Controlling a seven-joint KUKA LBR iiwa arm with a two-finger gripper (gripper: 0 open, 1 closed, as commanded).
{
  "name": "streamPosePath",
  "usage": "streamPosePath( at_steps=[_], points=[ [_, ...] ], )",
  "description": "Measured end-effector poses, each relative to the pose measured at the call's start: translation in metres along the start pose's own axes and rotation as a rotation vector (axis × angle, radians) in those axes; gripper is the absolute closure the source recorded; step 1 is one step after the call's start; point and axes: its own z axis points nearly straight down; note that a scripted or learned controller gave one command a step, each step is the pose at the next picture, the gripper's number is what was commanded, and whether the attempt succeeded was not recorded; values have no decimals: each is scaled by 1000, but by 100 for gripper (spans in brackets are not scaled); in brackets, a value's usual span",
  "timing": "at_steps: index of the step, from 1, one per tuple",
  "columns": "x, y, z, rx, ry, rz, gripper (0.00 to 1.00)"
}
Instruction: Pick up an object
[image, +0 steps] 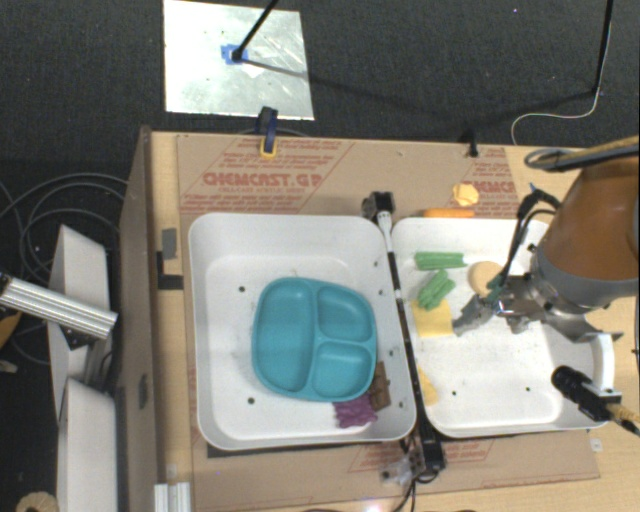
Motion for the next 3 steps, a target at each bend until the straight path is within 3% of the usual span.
streamPosePath(
  at_steps=[1,2,3],
  points=[
    [-42,53,59,0,-2,3,0],
    [-66,4,128,7,0,6,0],
    [-64,60,121,-7,-2,-3,0]
  ],
)
